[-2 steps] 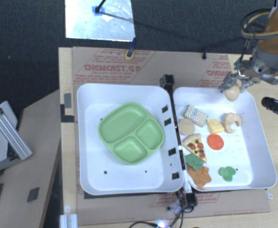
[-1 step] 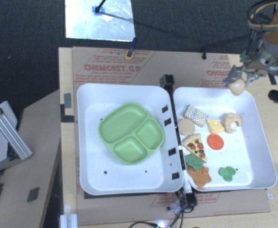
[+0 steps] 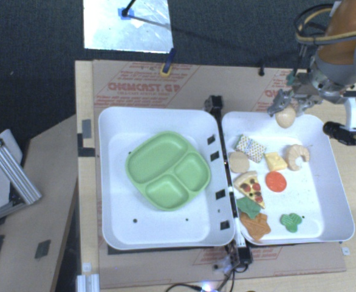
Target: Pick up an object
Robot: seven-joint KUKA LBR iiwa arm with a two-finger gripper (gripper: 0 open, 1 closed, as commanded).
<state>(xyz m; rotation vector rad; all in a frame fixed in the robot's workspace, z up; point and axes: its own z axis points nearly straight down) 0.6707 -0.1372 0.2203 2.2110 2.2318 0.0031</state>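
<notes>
My gripper (image 3: 289, 107) hangs over the far rim of the right bin (image 3: 333, 181), reaching in from the upper right. A small beige, egg-like piece (image 3: 285, 118) sits between its fingertips (image 3: 277, 106), so it looks shut on it. Toy foods lie in the right bin below: a patterned white packet (image 3: 251, 146), a tan round biscuit (image 3: 239, 162), a yellow cheese wedge (image 3: 276, 161), a pale curled pastry (image 3: 297, 156), a red slice (image 3: 276, 182), a pizza slice (image 3: 249, 185), a green leaf (image 3: 248, 205), an orange cracker (image 3: 256, 225) and a green broccoli (image 3: 291, 221).
A green divided plate (image 3: 167, 170) lies in the left bin (image 3: 114, 139). A black-clipped divider (image 3: 222, 163) runs between the bins. A shiny sheet (image 3: 128, 17) lies beyond the bench, and a black fitting (image 3: 342, 131) sticks out by the right bin's far right corner.
</notes>
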